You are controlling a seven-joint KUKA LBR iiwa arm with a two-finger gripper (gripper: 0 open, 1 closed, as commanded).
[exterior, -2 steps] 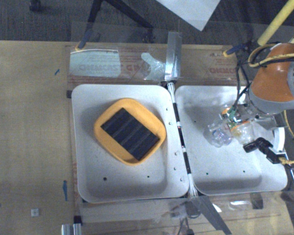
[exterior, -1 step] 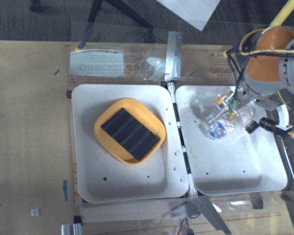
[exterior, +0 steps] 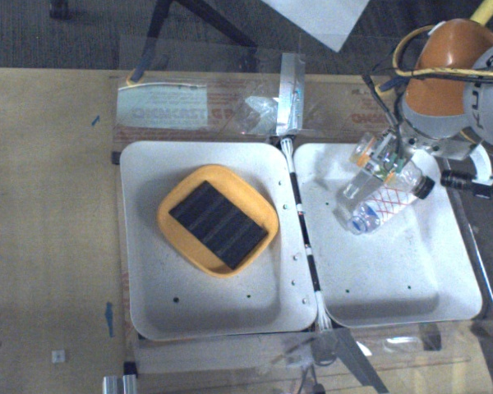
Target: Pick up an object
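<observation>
A clear plastic bottle with a red criss-cross label lies on its side in the right bin, near the bin's far edge. Its dark cap points right and its bluish end points toward the front left. My gripper hangs just over the bottle's far side, under the orange band of the arm. A yellow pad with a dark ribbed top lies in the middle of the left bin.
A metal bracket and a crumpled clear wrapper sit on the board behind the bins. A label strip lies at the back left. A ridge divides the two bins.
</observation>
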